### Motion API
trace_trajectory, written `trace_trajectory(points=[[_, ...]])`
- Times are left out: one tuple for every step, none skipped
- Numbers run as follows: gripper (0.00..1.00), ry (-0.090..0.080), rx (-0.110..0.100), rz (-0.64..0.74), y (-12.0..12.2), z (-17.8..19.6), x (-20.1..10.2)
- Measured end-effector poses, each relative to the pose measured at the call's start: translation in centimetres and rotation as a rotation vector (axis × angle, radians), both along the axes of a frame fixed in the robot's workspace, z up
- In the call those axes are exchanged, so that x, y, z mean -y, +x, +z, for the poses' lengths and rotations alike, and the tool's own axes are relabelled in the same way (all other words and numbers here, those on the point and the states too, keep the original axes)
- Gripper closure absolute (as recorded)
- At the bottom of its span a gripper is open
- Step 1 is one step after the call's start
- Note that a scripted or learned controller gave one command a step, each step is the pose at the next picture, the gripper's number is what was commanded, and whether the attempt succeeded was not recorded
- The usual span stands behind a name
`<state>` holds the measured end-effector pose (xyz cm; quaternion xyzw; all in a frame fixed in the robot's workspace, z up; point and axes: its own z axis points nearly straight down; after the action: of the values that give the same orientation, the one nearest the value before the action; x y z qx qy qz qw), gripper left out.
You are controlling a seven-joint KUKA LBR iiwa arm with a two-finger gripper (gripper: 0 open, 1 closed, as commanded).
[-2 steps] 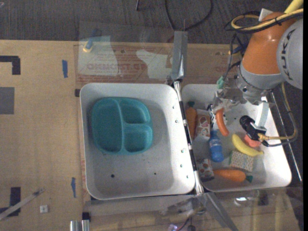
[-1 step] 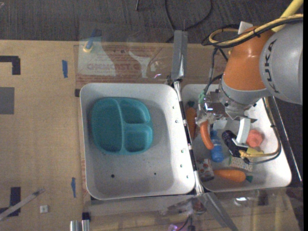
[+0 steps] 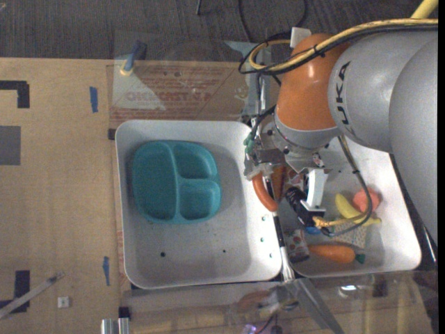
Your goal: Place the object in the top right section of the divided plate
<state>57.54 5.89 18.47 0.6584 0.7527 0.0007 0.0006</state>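
A teal divided plate (image 3: 176, 181) lies in the upper left part of the left bin (image 3: 201, 263); it has one long section on its left and two smaller ones on its right. My gripper (image 3: 270, 176) hangs under the orange wrist band, over the wall between the two bins, just right of the plate. A curved orange-red object (image 3: 262, 191), sausage-like, shows right below the gripper at that wall. The wrist hides how the gripper meets it. Nothing lies in the plate.
The right bin (image 3: 410, 256) holds a yellow banana (image 3: 349, 208), a pink-orange piece (image 3: 366, 199), a carrot (image 3: 335, 253), a grey mesh item (image 3: 356, 236) and a small packet (image 3: 297, 245). Cables hang from the wrist. The arm covers that bin's upper part.
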Motion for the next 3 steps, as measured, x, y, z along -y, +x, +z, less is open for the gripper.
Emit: trace_trajectory(points=[[1.0, 0.0, -0.001, -0.023, -2.2, 7.6, -7.8], [1.0, 0.0, -0.001, -0.085, -0.2, 8.2, -12.4], [1.0, -0.001, -0.006, -0.058, 0.3, 2.7, -14.0]])
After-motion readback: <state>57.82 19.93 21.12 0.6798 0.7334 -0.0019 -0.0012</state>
